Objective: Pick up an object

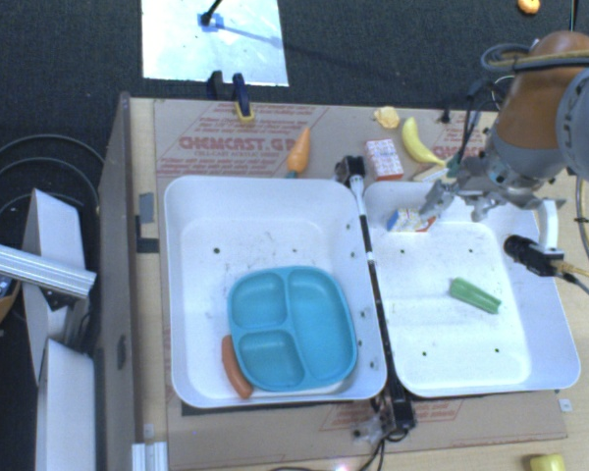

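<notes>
Low in your frame, a blue tray (293, 330) and sausage (236, 366) fill the left bin (191, 263); right of centre, a green block (474, 295) lies in the right bin (540, 361); above, the gripper (440, 200) hovers over a small carton (408, 221), grip impossible to tell

Cardboard sheet (238, 141) reads "CHEMCAST" (red letters)
</notes>
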Action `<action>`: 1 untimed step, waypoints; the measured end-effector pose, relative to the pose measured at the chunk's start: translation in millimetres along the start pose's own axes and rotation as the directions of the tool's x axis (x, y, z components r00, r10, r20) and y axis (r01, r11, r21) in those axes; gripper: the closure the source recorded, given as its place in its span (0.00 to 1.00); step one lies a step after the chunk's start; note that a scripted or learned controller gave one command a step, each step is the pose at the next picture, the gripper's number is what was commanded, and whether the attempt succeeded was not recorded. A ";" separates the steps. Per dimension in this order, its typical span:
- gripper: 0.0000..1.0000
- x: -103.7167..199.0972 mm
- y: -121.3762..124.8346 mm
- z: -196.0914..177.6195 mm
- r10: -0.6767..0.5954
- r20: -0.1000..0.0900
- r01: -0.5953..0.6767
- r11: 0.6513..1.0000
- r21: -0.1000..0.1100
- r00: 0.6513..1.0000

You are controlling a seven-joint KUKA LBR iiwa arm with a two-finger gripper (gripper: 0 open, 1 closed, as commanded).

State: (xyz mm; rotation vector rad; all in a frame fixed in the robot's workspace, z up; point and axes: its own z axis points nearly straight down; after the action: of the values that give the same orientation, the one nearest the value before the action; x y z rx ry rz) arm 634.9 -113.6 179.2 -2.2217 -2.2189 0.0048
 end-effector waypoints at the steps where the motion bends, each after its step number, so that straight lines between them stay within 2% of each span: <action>1: 0.00 -33.0 -44.4 68.2 0.002 -0.001 -0.002 1.000 0.004 1.000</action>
State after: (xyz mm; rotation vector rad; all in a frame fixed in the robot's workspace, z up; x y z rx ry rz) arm 590.3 -146.6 111.2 -2.2215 -2.2147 0.0081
